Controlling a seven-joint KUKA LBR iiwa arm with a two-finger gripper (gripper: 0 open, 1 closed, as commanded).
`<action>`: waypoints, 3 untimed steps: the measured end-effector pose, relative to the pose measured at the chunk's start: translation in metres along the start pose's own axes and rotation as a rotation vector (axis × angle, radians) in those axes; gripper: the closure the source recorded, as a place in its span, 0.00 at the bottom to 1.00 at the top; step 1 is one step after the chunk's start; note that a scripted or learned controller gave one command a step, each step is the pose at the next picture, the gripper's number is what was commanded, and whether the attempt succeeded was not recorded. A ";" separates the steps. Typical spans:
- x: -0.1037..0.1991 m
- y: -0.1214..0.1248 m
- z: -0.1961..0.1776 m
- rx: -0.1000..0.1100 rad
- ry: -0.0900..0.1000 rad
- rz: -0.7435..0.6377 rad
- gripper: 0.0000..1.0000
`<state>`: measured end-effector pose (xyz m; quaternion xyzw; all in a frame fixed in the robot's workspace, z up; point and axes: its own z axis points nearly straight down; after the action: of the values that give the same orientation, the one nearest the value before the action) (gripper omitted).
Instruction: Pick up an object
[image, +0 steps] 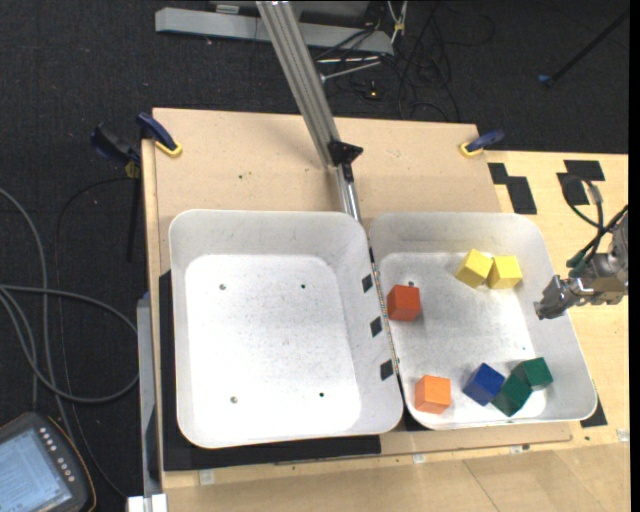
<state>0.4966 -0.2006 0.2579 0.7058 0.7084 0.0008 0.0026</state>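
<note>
Camera view: small red-orange cube (404, 302) alone in right bin (560, 330); pincer (551, 303) state unclear.

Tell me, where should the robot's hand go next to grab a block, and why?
Probably a short move left and down toward the yellow blocks. The gripper sits at the right bin's right rim, holding no block, and those two touching yellow blocks look closest. The green, blue and orange blocks lie farther off.

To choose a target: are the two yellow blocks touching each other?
Yes, the two yellow blocks sit side by side in contact in the right bin.
</note>
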 end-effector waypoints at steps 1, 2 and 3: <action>0.049 0.035 0.003 0.002 0.002 -0.005 1.00; 0.093 0.062 0.015 0.003 0.002 -0.004 1.00; 0.149 0.077 0.012 0.003 0.004 -0.005 1.00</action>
<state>0.5734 -0.0511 0.2454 0.7040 0.7102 0.0012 0.0002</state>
